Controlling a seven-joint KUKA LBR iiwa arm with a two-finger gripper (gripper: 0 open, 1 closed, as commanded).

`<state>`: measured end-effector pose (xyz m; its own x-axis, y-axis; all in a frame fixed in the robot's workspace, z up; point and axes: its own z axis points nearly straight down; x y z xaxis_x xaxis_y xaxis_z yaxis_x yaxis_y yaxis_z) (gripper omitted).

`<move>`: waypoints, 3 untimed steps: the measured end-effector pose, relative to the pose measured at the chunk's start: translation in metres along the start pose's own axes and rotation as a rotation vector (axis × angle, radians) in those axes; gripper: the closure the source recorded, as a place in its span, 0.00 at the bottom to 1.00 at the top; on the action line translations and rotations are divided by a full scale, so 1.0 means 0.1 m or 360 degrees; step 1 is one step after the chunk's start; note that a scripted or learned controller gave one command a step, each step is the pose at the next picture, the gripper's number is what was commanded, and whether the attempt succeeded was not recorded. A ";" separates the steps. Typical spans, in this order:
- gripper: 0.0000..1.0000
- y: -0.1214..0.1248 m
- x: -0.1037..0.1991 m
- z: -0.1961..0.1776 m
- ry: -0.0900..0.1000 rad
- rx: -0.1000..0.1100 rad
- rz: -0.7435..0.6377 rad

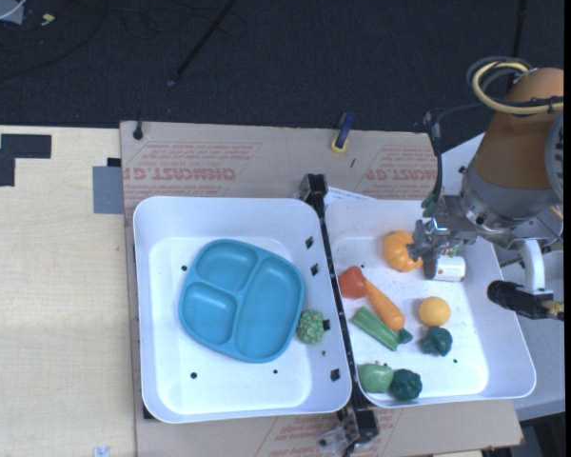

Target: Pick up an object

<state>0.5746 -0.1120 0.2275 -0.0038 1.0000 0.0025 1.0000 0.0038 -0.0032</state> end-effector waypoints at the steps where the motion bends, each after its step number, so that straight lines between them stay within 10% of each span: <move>1: 1.00 0.08 0.47 0.07 0.0000 0.0002 0.0000; 3: 1.00 0.42 1.53 0.09 -0.0002 -0.0001 -0.0002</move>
<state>0.6158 0.0412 0.2190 -0.0050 1.0000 0.0010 1.0000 0.0050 -0.0029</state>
